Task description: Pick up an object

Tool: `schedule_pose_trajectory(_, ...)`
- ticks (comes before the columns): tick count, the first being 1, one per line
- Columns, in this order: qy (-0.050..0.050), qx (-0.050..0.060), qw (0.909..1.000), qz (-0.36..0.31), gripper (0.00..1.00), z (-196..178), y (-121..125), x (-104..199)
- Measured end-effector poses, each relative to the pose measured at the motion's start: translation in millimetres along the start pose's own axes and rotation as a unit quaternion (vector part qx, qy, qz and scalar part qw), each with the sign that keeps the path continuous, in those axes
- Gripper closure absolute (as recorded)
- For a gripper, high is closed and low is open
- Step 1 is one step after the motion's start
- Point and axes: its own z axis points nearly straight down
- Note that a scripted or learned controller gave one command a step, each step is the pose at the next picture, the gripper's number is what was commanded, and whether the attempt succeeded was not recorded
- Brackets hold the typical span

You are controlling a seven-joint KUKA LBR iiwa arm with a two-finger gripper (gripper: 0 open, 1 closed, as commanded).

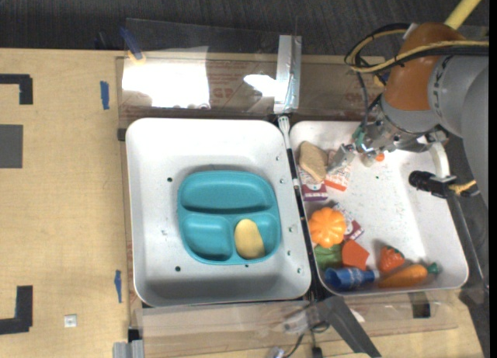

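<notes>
My gripper [363, 147] hangs low over the back of the right bin [419, 201], under the arm's orange band [415, 69]. Just left of it lies a tan bread-like piece [313, 161] on a red-and-white packet [335, 182]. A small red bit [379, 158] shows right beside the gripper. Toward the front of that bin lie an orange pumpkin [327, 226], a green piece [327, 255], an orange wedge [355, 254], a blue bottle [349, 277], a strawberry [390, 257] and a carrot [405, 275].
The left bin [147, 193] holds a teal divided tray [225, 201] with a yellow potato-like item [248, 238] in its front right compartment. A clear plastic sheet [202, 77] stands behind the bins. A black fitting [427, 182] juts over the right bin's right side.
</notes>
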Motion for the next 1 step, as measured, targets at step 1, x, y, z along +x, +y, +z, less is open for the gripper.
schedule_pose_trajectory(1,-0.008,-0.018,0.9998,-0.002,1.00,-15.3,7.4,-0.4)
